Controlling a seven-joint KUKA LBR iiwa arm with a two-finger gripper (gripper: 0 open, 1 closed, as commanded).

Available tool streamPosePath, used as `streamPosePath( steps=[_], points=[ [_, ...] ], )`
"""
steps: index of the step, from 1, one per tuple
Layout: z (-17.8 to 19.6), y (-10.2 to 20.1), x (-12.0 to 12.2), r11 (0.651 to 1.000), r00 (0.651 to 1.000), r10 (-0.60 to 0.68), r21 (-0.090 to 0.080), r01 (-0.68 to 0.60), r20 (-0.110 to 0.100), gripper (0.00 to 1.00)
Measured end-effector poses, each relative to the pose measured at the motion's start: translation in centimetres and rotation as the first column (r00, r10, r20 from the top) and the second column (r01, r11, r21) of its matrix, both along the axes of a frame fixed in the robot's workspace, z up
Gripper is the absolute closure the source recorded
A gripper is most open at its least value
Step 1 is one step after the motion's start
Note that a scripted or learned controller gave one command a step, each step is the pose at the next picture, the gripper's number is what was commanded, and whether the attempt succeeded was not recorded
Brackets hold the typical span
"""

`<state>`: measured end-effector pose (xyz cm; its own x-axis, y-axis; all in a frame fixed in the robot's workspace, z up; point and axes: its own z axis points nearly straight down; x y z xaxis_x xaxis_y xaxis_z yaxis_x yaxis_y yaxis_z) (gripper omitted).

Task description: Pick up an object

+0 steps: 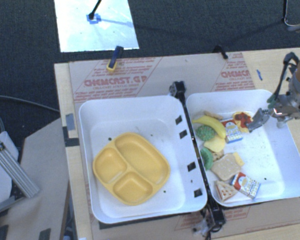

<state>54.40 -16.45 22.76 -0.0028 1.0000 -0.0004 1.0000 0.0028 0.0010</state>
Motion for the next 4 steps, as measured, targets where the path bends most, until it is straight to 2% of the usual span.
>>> streamPosePath(
  steps=[1,2,3,4],
  points=[
    [-9.9,-1.5,-4.2,1.0,1.0,-0.004,0.003,0.004,-0.008,0.0],
    [-8.4,-1.4,-3.8,1.0,1.0,-0.001,-0.001,0.001,0.004,1.0],
    [-14.5,-1.1,-5.8,1.0,1.0,-0.002,0.001,0.002,0.0,1.0],
    [-14.3,1.0,-0.7,1.0,1.0,0.005,-0.001,-0.005,0.005,1.0]
  ],
)
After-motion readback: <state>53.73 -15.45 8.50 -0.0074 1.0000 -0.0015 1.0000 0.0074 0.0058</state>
